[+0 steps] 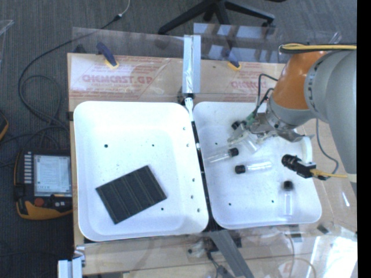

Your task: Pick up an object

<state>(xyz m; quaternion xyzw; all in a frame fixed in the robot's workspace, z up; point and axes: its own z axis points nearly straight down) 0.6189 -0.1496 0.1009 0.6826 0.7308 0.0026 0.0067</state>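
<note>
Nearest the camera, the right bin (255, 213) has 1 clear tube, the corner tube (287, 201), lying end-on to the view with its black cap at the far end, close to the bin's near right corner. Across in the left bin (127, 126), a dark ribbed panel (131, 193) lies flat and skewed, alone and well apart from the arm.

Moving up the right bin, here's the middle tube (258, 167), flat on the floor, long axis running across the view, black cap on its left end. Just beyond it and further left lies the slanted tube (219, 154), cap on the end nearer the hand.

And now the hand (253, 130) itself, low over the far half of the right bin. The grey arm (336, 97) with its orange band (293, 83) reaches in from the view's right. Apart or together? Cannot tell from this angle, and nothing is seen held.

A small black-capped piece (236, 124) sits just beside the hand on the view's left.

The relation that matters: the middle tube lies toward the camera from the hand, near but apart, broadside on. So the likely call is a shift toward the near side and a grip across the tube's short width. No pick made yet, by the look of it.

Furthest off, the worktop (116, 83) and a chair base (214, 4) on the floor.
</note>
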